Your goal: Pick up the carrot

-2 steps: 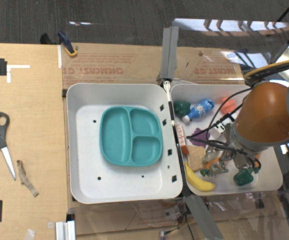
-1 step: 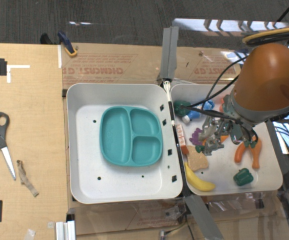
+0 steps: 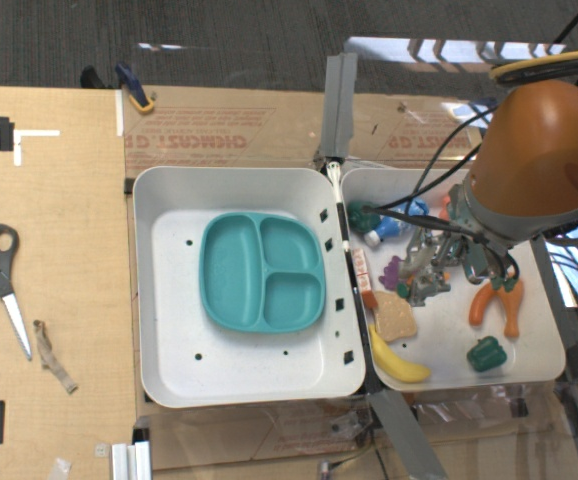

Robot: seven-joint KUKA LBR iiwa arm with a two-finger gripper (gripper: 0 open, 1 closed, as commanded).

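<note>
Carrot (image 3: pixel 512 310) lies on the floor of the right bin (image 3: pixel 539 363), toward that bin's right side, its green top up by the gripper and its orange body running down toward the viewer. A second orange piece (image 3: pixel 480 304) lies just beside the carrot on its left, at a slant; whether the two touch cannot be told. The gripper (image 3: pixel 494 265) hangs over the carrot's top end, at the foot of the arm (image 3: pixel 534 148), whose orange band fills the space above the carrot. Whether the gripper is open or closed cannot be told, as wrist hardware and cables hide the tips. Nothing is seen held.

Below the carrot, near the bin's front wall, sits a green pepper (image 3: pixel 486 354). Left of the pepper, in the bin's front left corner, lies a banana (image 3: pixel 397 360), with a slice of bread (image 3: pixel 396 319) just above it. Well left of the carrot, a bunch of purple grapes (image 3: pixel 391 271) lies, with a blue object (image 3: pixel 388 228) above it; a metal mechanism (image 3: pixel 428 268) stands between grapes and carrot.

Far left of the carrot, across the dividing wall, the left bin (image 3: pixel 169 318) holds a teal divided plate (image 3: pixel 263 271). Beyond that bin, on the bench (image 3: pixel 49 268), lie scissors (image 3: pixel 1 280).
</note>
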